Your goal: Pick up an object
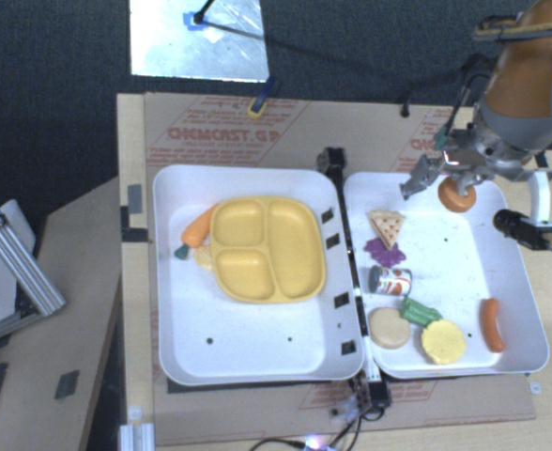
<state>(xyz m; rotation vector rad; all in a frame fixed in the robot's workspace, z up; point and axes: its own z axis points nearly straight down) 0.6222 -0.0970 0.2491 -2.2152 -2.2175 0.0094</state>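
My gripper [442,184] hangs over the far end of the right bin [511,271], below the arm's orange band. A round orange toy [460,197] sits right under its tip, touching or nearly so; whether it is gripped I cannot tell. Further toward the front of this bin lie a pizza slice [386,224], purple grapes [385,250], a small can [391,280], a green piece [420,311], a beige cookie [389,328], a yellow lemon [443,342] and a red sausage [491,324].
The left bin [177,336] holds a yellow divided plate [262,249] with a carrot [198,225] at its left edge. A black divider strip [349,261] runs between the bins. A black fixture [525,228] juts over the right bin's right wall.
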